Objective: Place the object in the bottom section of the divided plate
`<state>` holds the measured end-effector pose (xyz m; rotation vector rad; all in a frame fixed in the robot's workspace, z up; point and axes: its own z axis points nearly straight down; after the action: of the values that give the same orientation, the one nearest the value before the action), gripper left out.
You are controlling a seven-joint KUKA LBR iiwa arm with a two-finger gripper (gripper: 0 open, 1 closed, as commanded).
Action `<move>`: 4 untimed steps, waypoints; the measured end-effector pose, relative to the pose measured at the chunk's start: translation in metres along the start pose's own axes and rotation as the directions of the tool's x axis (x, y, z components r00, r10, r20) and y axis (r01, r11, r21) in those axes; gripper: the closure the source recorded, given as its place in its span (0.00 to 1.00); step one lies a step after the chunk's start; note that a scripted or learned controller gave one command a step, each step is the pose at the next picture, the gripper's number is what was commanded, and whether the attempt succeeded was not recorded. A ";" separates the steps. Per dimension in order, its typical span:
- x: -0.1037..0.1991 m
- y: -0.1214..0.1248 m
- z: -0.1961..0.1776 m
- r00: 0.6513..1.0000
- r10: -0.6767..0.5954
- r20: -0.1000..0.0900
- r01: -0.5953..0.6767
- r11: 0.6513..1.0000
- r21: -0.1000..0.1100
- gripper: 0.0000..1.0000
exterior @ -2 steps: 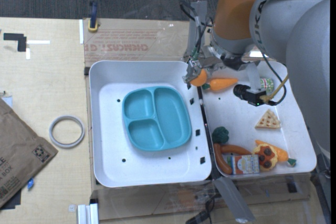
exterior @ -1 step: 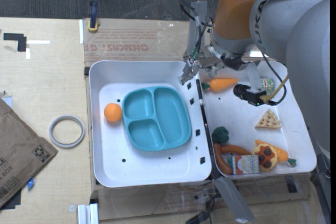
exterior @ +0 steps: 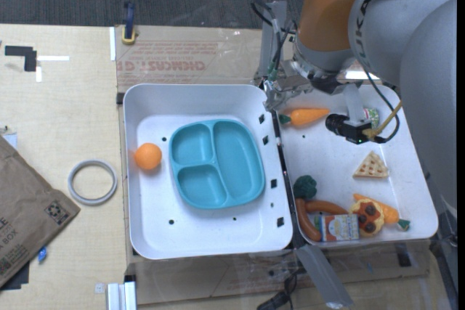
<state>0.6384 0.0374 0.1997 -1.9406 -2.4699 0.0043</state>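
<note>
Camera view: gripper (exterior: pixel 280 92) hangs at the right bin's (exterior: pixel 414 156) top-left corner just beside the carrot (exterior: pixel 306 116) (grip unclear); blue plate (exterior: pixel 216 162) sits in the left bin (exterior: pixel 145 229).

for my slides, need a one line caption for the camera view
KUKA arm's gripper poised by a toy carrot in the right bin, blue divided plate waiting in the left bin.

The grey arm (exterior: pixel 414 47) fills the upper right of the frame, entering from the right edge. Its orange band (exterior: pixel 330 0) sits near the top, just right of centre, with a cable looped over it. Below the band the wrist points down and to the left, ending in the gripper (exterior: pixel 280 94), just right of centre.
</note>
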 end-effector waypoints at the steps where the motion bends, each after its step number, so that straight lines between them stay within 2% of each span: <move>1: 0.020 -0.044 0.009 0.989 -0.150 -0.001 0.150 0.989 0.000 1.00; 2: 0.020 -0.044 0.009 0.989 -0.151 -0.001 0.151 0.989 0.000 0.00; 3: 0.020 -0.044 0.009 0.989 -0.151 -0.001 0.151 0.989 0.000 0.00; 4: 0.050 -0.060 0.040 0.997 0.073 0.017 -0.072 0.997 -0.038 0.00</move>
<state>0.5680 0.0716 0.1598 -2.0531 -2.4270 -0.0247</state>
